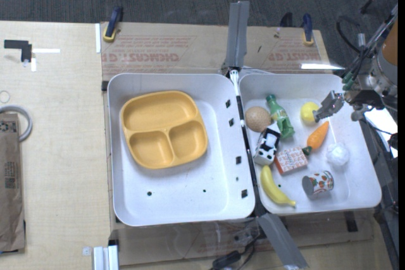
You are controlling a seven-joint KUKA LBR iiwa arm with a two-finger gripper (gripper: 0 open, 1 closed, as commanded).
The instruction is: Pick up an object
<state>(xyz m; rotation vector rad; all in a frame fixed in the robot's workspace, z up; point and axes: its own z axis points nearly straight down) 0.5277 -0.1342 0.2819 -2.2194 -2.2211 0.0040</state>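
The right bin point(354, 199) holds several small objects: a green bottle point(279, 116), a tan ball point(257, 118), a yellow lemon point(308, 112), an orange carrot point(317, 135), a black-and-white cow toy point(267, 145), a red patterned box point(292, 160), a banana point(273, 187), a small can point(318, 183) and a white lump point(337, 154). My gripper point(329, 105) hangs over the bin's upper right, just right of the lemon and above the carrot. Nothing shows between its fingers.
The left bin point(126, 199) holds a yellow divided plate point(164, 129). A grey divider bar point(237, 41) stands between the bins at the back. Cardboard with two blue clamps point(114, 23) lies behind them. A brown paper bag point(11, 180) lies at the far left.
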